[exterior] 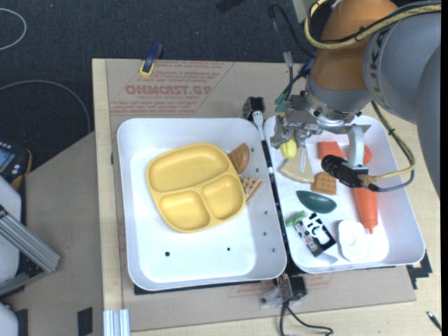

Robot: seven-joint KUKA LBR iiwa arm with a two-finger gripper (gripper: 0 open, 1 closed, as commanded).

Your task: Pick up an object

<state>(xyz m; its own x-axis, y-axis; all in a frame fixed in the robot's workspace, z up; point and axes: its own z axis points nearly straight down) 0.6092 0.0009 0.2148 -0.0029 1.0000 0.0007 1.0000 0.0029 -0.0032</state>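
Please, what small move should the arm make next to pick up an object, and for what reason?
Probably a short descent straight down. The gripper hovers at the upper left corner of the right bin, right over a small yellow object, with a cream wedge just below it. Nothing is visibly held yet.

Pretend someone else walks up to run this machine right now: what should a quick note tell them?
Claw: low over the right bin's upper left corner, by a small yellow piece; whether it grips anything can't be told.
Right bin: orange carrot-shaped toy, dark green piece, waffle-like square, white object, black-and-white item.
Left bin: yellow divided plate, brown piece at its edge.
Done: nothing visibly lifted.
Left: grasp one object and raise it.
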